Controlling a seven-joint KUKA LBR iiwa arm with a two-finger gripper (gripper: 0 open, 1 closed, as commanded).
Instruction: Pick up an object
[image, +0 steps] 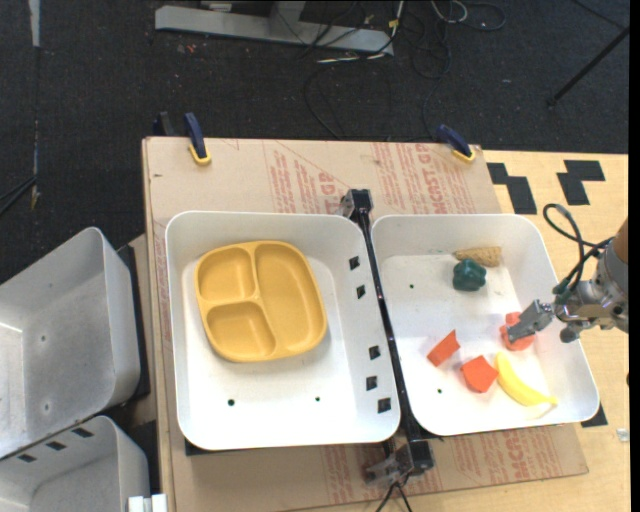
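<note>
Gripper reaching into the right bin (420, 250)

A yellow banana (524, 384) is lying nearest, then two orange blocks (479, 373); the gripper (528, 322) is sitting over a small red piece (516, 334), finger state impossible to tell; a teal object (468, 274) is lying beyond.

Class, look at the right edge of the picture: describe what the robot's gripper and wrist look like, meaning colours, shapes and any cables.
The gripper is small, grey metal, with slim dark jaws. Behind it sits a chunkier grey wrist block. A thin black cable loops above it.
</note>
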